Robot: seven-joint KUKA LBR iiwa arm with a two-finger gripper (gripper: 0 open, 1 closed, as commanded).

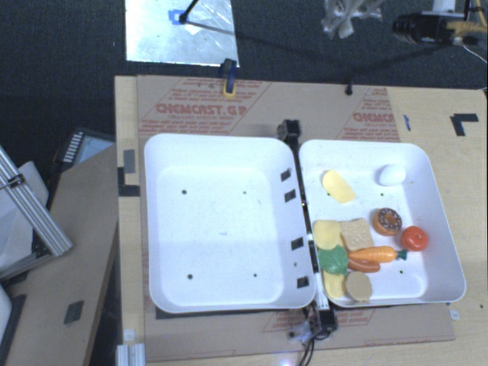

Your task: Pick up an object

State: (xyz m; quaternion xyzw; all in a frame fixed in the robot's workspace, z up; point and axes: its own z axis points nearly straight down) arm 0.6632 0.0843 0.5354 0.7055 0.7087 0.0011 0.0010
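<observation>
The right bin (436, 227) holds several toy foods. At its back lie a pale yellow piece (338, 186) and a white egg shape (391, 175). Nearer the front are a brown doughnut (387, 220), a red tomato (414, 238), an orange carrot (374, 255), a tan bread slice (355, 235), a yellow piece (327, 233), a green piece (332, 260) and a round tan biscuit (358, 286). My gripper (347, 12) hangs high at the top of the view, far behind the bins and away from every object.
The left bin (156, 227) sits beside the right one, joined by black clips along the shared wall (303, 219). A brown board (198, 105) lies under both. A silver sheet (179, 17) lies at the back left, and a metal rail (30, 212) stands at the left.
</observation>
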